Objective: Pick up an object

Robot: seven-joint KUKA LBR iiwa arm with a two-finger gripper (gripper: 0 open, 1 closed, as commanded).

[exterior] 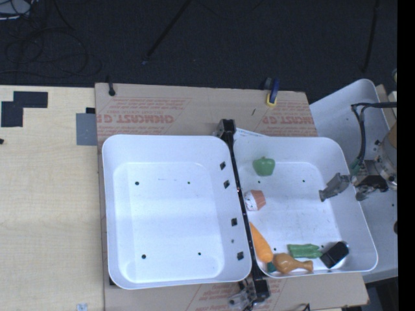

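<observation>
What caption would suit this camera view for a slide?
Gripper hovers at the right bin's right edge, above a green pepper, carrot and other toys; nothing grasped.

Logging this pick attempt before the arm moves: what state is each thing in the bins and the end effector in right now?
green pepper: resting on the right bin's floor, untouched
red-and-white piece: lying near the divider
carrot: lying along the divider
green bean: lying flat
orange gourd: lying against the front wall
black block: lying in the front right corner
end effector: over the right bin's right side, holding nothing
</observation>
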